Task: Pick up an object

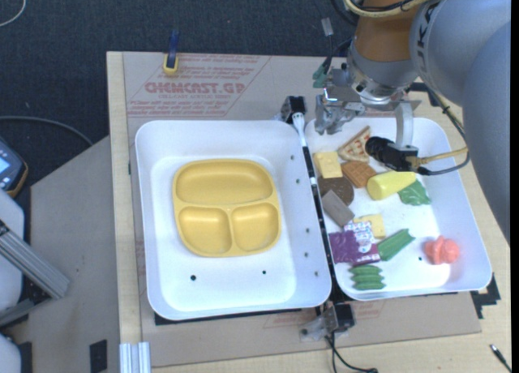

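My gripper [330, 120] hangs over the far left corner of the right bin [454, 160], just above its rim. The nearest toy foods lie in front of it: a pizza slice [354, 146], a pale yellow cheese block [328, 164] and a brown biscuit [358, 173]. I see nothing held in the gripper. Further along the bin lie a yellow corn piece [390, 184], a green leaf [415, 194], purple grapes [353, 246], a green pea pod [366, 276] and a pink piece [442, 250].
The left bin [154, 225] holds a yellow divided plate [226, 205]. A dark brown round piece [337, 190], a grey slab [337, 210] and a green bean [395, 244] crowd the right bin's left side. The arm [405, 15] comes in from the upper right.
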Robot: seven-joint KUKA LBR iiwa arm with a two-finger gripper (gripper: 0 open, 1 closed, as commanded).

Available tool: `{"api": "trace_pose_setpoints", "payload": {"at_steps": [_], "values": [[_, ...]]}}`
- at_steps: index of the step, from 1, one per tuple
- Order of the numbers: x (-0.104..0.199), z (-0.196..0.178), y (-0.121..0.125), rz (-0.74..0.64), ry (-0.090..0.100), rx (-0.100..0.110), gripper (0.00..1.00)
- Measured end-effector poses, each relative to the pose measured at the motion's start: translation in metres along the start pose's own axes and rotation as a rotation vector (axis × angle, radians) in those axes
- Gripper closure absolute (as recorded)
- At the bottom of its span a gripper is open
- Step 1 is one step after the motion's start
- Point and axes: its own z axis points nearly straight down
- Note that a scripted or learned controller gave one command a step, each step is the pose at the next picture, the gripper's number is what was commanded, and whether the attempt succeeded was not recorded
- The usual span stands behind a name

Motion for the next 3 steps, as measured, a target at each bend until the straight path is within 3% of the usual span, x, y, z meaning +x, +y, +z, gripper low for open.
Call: {"api": "trace_pose_setpoints", "payload": {"at_steps": [1,2,3], "values": [[0.002,-0.001,0.006,-0.001,-0.001,-0.006,1.0],[0.007,-0.009,-0.004,-0.002,0.001,-0.003,1.0],[-0.004,-0.001,0.007,0.0,-0.001,-0.006,1.0]]}}
